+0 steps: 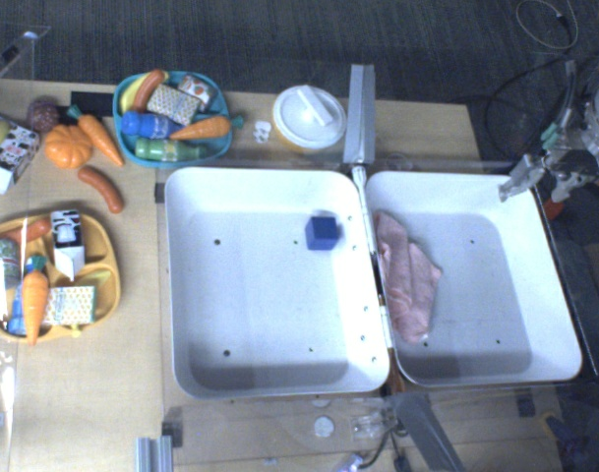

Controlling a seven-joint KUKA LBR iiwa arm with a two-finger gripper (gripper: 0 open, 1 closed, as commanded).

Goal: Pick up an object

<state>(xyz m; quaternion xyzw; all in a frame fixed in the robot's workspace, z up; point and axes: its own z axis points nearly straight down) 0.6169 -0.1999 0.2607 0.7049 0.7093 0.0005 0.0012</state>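
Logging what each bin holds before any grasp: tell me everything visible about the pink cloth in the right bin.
The pink cloth is a pale pink, soft-looking fabric piece, crumpled and folded into a long strip with visible creases. It lies flat on the floor of the right bin, along that bin's left wall, next to the divider between the two bins. Its lower end looks wider than its top. Nothing else touches it; the tool is apart from it, over the bin's upper right corner.
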